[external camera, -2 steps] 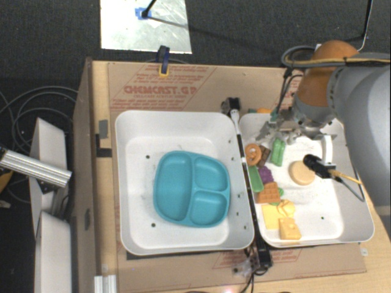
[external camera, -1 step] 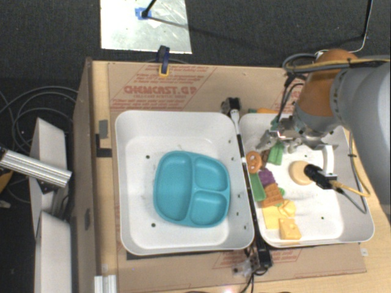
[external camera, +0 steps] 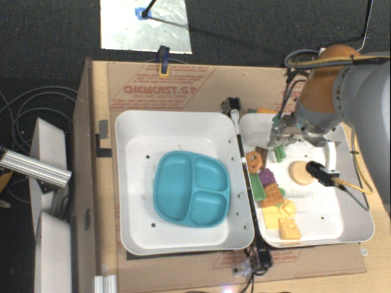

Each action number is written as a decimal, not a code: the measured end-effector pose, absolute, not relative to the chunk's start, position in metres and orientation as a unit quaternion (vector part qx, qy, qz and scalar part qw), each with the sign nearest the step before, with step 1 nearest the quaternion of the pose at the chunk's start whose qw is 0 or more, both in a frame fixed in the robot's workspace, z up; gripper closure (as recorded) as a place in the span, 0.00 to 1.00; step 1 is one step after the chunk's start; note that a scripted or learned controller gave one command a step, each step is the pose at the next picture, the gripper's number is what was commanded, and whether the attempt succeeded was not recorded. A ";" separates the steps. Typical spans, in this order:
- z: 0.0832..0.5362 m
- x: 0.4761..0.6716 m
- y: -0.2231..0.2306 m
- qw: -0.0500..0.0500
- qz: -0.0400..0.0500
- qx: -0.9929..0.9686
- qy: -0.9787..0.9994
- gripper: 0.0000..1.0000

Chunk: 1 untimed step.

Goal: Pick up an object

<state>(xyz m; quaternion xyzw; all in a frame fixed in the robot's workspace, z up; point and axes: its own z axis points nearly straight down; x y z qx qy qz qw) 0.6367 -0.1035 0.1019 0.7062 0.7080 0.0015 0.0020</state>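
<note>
A blue divided plate (external camera: 191, 188) lies in the left bin (external camera: 131, 127). In the right bin (external camera: 351, 227), toy food (external camera: 273, 194) clusters at nine o'clock. The gripper (external camera: 276, 140) hovers at eleven o'clock, just above a green piece (external camera: 279, 153); its grip I cannot tell.

even overhead light, soft focus, perhaps slight glare on bins (external camera: 183, 124)

I'm looking down on a robotics lab bench: two white bins (external camera: 183, 124) are sitting on a cardboard sheet (external camera: 159, 87), with loose cables (external camera: 24, 112) trailing over dark carpet (external camera: 49, 23). An aluminium rail (external camera: 33, 168) is jutting in at the left.
</note>
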 end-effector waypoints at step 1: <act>0.190 0.585 -0.032 0.000 0.003 0.703 0.711 1.00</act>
